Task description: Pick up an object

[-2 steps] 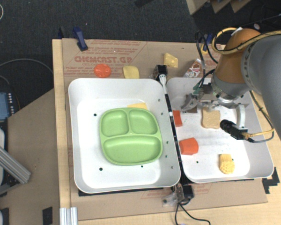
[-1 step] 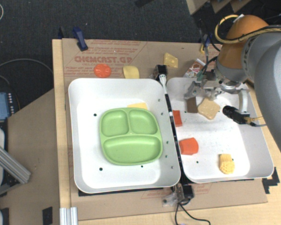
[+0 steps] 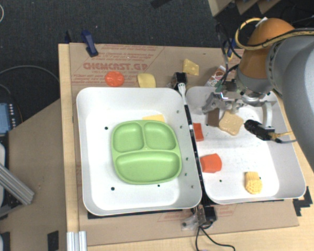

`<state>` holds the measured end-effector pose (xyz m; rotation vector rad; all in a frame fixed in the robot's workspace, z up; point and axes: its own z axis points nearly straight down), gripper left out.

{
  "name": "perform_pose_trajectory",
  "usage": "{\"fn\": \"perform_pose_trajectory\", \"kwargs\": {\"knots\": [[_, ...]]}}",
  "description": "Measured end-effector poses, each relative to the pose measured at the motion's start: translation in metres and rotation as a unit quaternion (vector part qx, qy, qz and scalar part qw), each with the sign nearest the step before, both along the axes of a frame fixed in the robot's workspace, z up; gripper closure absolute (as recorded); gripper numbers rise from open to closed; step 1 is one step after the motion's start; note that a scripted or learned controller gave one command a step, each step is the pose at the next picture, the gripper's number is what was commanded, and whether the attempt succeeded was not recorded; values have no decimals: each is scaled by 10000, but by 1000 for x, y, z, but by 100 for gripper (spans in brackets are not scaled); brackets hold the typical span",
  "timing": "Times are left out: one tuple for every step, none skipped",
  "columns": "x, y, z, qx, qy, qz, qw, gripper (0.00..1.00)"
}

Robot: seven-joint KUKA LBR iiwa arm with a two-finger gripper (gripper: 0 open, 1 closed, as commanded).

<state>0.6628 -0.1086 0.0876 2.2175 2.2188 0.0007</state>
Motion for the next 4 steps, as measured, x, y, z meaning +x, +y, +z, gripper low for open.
{"fn": "perform_pose_trajectory", "kwargs": {"knots": [[5,15,0,-6,-14,-1,10000,0],[-20,8,1,8,-15,1,10000,0],[-19,7,12,-17,-37,2,10000,100],[-78,-51,96,-2,1,-37,10000,100]]}}
